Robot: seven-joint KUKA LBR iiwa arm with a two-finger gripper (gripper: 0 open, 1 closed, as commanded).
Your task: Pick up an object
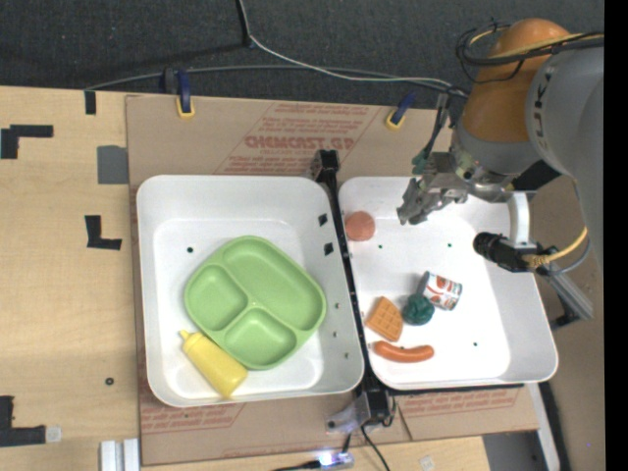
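My gripper [414, 210] hangs over the back of the right bin [510, 263], its dark fingers pointing down and left with nothing seen between them. A pink round piece [361, 226] lies just left of it near the bin's left wall. Further forward lie a small can with a red label [444, 290], a dark green lump [419, 311], a waffle piece [385, 318] and a hot dog sausage [402, 353].
The left bin [157, 263] holds a green divided plate [257, 300] and a yellow mustard bottle [212, 363] at its front left. A black divider [339, 253] runs between the bins. Cables hang by the arm at the right.
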